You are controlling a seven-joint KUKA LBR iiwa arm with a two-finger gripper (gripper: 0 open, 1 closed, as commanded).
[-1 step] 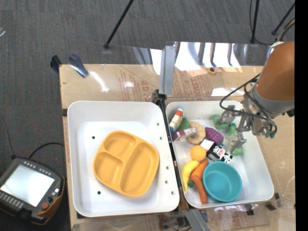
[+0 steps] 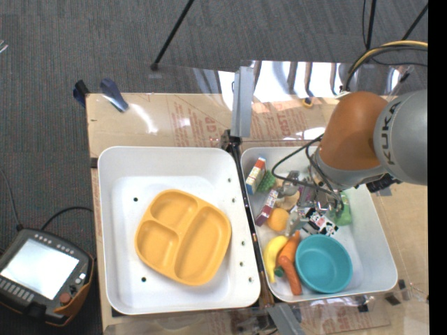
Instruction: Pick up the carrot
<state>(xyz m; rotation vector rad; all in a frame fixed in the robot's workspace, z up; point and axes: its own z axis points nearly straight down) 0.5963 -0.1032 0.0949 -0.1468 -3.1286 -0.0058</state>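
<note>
The arm reaches in from the right, its orange band bulging over the right bin, and the pincer hangs low among the clutter in that bin's middle; the wrist and cables crowd over it, so I cannot tell how it is set or whether anything sits in it. The carrot lies below and a little left of the pincer, near but apart from it, slanting down toward the bin's near edge, its green stub at the lower left. Hard against the carrot's left side is a yellow banana, and touching its right side is a teal bowl, which sits straight below the pincer. Just left of the pincer rests a small yellow-orange fruit, and beyond that, up and to the left, a small red and white carton with a green piece beside it. Just beneath the pincer there is a black-and-white patterned item, too small to name. Far off to the pincer's left, in the left bin, a yellow divided plate lies flat with its three compartments bare.
</note>
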